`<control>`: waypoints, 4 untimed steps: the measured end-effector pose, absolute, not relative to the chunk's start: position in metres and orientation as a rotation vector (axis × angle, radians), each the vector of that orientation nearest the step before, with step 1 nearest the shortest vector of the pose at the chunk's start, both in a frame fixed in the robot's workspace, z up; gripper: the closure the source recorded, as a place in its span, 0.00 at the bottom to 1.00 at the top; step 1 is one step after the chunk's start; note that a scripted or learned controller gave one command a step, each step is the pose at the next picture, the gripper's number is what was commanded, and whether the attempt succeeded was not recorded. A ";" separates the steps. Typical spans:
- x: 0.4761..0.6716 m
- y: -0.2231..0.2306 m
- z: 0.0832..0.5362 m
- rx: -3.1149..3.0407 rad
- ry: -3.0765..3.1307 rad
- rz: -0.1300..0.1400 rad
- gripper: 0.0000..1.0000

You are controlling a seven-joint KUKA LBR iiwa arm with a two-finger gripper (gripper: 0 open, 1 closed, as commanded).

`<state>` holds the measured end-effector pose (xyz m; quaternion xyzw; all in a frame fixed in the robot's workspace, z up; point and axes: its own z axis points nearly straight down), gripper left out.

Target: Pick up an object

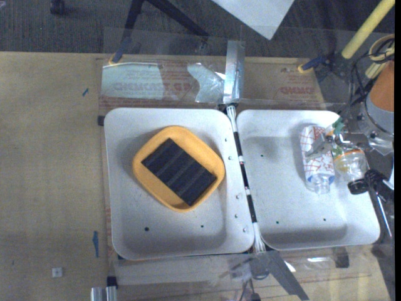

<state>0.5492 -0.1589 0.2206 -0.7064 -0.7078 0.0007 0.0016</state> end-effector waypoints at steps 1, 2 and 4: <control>0.580 -0.170 0.134 -2.235 -2.244 -0.019 0.00; 0.550 -0.142 0.174 -2.373 -2.060 0.000 0.00; 0.593 -0.184 0.124 -1.948 -2.538 -0.031 0.00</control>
